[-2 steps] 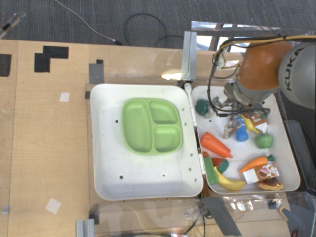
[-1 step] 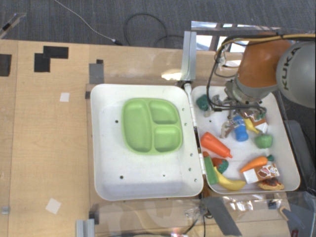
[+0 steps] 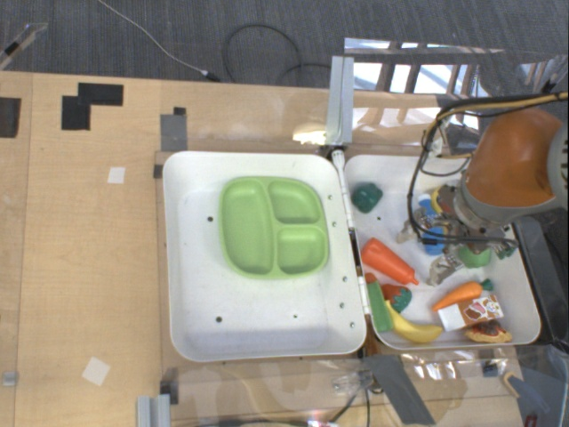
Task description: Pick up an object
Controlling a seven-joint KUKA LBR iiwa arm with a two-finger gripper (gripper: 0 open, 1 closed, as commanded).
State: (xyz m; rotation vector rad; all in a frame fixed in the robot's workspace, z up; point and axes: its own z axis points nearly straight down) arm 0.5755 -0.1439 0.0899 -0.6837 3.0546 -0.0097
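Arm: the grey arm (image 3: 516, 163) with its orange band comes in from the right and hangs over the right bin (image 3: 533, 323).
Pincer: the pincer (image 3: 453, 261) sits low in the bin's middle, metal parts showing under the wrist; whether it is spread or closed I cannot tell from here.
Large carrot: the large carrot (image 3: 388, 261) lies left of the pincer, long axis slanting from upper left to lower right, its narrow end towards the upper left.
Small carrot: the small carrot (image 3: 459, 294) lies just below the pincer, axis tilted, green top at the upper right.
Banana: the banana (image 3: 411, 327) curves along the bin's near edge, beside a green vegetable (image 3: 380, 305) lying nearly upright against the left wall.
Other items: a dark green piece (image 3: 366, 196) at the upper left, a small printed carton (image 3: 480, 311) and a pizza-like slice (image 3: 488, 333) at the lower right, something blue (image 3: 432, 221) under the wrist.
Left bin: the left bin (image 3: 191, 314) holds a green divided plate (image 3: 272, 227) with three compartments.
Surface: a pale wooden surface (image 3: 80, 256) with black patches at the far left.
Room: dark grey carpet (image 3: 178, 7) beyond, with a thin cable looping across it.
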